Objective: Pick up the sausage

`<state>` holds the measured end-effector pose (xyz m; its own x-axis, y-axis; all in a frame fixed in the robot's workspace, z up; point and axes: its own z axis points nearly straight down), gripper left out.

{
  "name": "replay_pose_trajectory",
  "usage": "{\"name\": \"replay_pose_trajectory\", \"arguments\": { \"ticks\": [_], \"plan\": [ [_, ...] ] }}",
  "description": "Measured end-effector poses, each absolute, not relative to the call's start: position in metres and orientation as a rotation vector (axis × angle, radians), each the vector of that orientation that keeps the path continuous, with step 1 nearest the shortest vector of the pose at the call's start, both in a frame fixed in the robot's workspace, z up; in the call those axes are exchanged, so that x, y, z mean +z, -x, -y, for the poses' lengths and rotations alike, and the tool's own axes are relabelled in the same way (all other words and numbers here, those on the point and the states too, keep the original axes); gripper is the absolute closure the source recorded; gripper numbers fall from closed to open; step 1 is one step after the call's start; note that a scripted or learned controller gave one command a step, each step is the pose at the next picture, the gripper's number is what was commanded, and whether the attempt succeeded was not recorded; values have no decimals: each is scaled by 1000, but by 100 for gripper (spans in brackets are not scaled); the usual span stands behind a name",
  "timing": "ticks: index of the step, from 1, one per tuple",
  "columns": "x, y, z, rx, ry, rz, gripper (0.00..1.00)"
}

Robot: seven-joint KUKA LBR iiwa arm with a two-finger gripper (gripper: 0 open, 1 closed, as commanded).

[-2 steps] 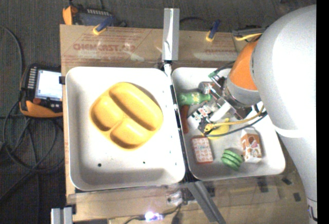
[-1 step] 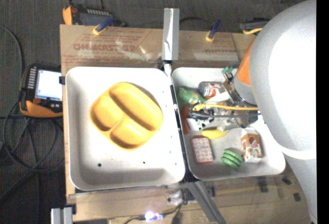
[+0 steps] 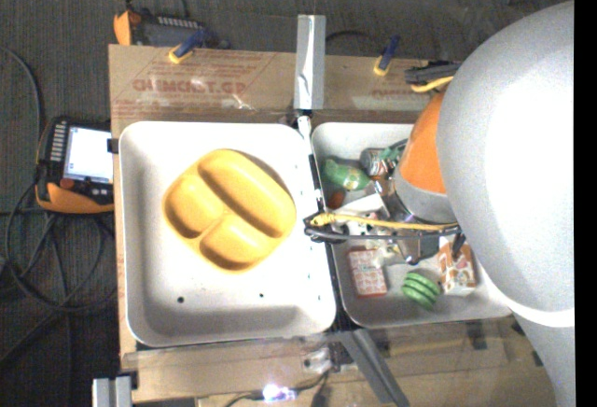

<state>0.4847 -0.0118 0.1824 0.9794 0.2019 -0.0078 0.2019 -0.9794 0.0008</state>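
Dark carpet floor, cardboard-topped table, two white bins side by side. Left bin holds yellow divided dish. Arm reaches over right bin, orange band low above clutter. Claw sits down among the items; you cannot tell whether it is spread or closed, and nothing is visibly pinched. Likely sausage: small reddish-brown piece near right bin's left wall, just below green item. Pink packet and green ball lie near front wall.
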Motion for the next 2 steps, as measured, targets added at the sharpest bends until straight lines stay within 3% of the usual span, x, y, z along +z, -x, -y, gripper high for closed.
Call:
{"name": "replay_pose_trajectory", "arguments": {
  "ticks": [2],
  "plan": [
    [198,-485,12,-29,-3120,-330,100]
  ]
}}
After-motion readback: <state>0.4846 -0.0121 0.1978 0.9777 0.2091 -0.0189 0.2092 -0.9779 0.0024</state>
